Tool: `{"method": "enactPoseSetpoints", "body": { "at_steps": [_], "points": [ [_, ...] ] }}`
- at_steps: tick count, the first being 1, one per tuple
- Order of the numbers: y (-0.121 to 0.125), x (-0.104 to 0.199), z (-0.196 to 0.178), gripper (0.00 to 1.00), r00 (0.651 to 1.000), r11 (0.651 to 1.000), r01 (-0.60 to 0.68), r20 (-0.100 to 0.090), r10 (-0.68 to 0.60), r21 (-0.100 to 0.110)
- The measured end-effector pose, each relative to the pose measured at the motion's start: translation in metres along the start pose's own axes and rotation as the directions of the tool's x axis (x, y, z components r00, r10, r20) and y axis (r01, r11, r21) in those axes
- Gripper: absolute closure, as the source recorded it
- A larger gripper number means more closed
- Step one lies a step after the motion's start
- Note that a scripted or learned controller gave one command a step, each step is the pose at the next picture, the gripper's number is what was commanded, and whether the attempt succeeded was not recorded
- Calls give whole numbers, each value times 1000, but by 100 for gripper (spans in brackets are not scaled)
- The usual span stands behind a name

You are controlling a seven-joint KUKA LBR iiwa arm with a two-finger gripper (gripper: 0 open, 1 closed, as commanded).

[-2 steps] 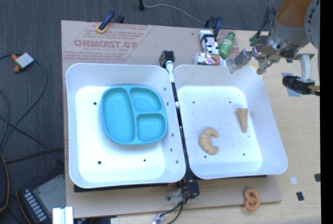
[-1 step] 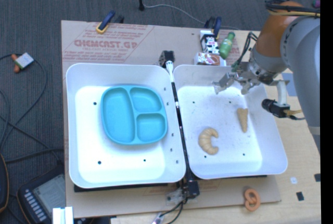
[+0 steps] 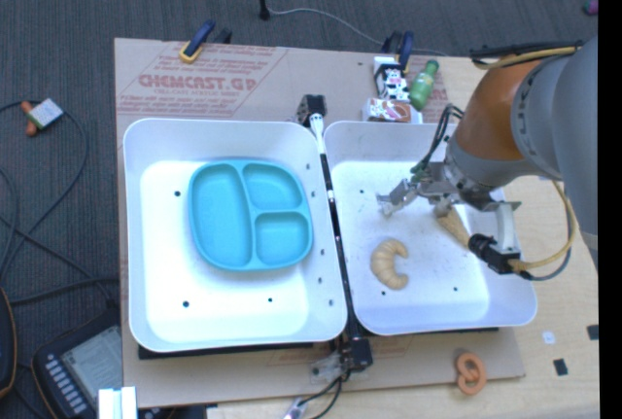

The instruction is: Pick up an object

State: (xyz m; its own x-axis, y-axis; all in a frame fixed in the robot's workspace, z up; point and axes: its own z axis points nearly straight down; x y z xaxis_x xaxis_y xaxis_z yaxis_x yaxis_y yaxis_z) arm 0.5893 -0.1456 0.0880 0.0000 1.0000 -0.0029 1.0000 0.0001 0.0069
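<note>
You're looking at the arm's two-finger gripper (image 3: 397,201) hovering low in the right white bin (image 3: 505,310) w/ fingers looking slightly apart & gripping nothing, while the tan croissant-shaped toy (image 3: 391,263) is lying just below-left, not touching, so pick isn't done yet.

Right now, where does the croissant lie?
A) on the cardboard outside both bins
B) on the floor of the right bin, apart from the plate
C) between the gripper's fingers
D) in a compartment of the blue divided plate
B: the croissant rests on the white floor of the right bin, while the blue divided plate sits in the left bin.
</note>
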Motion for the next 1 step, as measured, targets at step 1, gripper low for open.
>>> {"method": "enactPoseSetpoints", "body": {
  "at_steps": [1],
  "points": [
    [-75, 24, -1, 0, 1000, 1000, -2, 1, 2, -2]
  ]
}}
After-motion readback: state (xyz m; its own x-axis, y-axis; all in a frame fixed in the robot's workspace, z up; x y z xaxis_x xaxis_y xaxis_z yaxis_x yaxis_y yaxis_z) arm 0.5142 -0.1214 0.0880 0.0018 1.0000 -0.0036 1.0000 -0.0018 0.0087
